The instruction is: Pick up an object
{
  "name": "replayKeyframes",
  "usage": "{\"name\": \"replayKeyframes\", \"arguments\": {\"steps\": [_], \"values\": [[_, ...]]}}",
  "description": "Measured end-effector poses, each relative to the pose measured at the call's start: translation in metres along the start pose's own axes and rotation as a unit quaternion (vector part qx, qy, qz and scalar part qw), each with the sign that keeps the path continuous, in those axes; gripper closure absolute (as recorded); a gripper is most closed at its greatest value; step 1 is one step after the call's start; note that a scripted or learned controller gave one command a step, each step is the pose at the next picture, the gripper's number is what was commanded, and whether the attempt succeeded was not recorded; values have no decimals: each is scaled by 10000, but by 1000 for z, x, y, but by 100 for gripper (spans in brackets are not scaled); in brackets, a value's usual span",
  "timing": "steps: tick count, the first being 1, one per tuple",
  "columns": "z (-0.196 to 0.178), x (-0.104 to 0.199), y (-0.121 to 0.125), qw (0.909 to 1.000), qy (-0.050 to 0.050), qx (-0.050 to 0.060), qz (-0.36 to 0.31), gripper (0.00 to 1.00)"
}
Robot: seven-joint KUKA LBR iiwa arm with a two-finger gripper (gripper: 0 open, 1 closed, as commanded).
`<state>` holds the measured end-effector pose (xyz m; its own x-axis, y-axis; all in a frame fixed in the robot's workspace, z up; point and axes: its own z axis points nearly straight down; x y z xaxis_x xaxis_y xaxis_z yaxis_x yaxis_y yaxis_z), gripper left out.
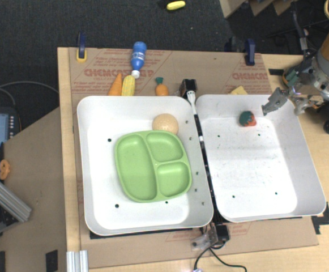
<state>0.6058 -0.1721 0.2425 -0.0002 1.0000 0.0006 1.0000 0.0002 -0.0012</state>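
Nothing is picked up yet. The tool (273, 103) hangs over the right bin's (266, 174) upper right corner, fingers apart and empty, near a small red-and-green toy (247, 118) lying on the bin floor. Lowering, gripping and lifting all remain.

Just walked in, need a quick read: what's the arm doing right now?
The arm's gripper sits over the far right corner of the right bin, with nothing visibly held. A small red and green toy lies in that bin just left of it, apart from the gripper. The left bin holds a green divided plate with a beige ball behind it. Nothing is picked up yet.
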Motion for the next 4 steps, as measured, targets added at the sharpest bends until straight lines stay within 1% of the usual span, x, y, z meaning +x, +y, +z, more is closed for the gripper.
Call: {"name": "replayKeyframes", "arguments": {"steps": [1,2,3,4], "values": [[152,-14,36,10000,16,61,-3,0],[158,11,62,10000,-10,-21,-17,0],[146,10,62,10000,-20,-40,-11,100],[60,19,40,10000,-13,-47,3,100]]}}
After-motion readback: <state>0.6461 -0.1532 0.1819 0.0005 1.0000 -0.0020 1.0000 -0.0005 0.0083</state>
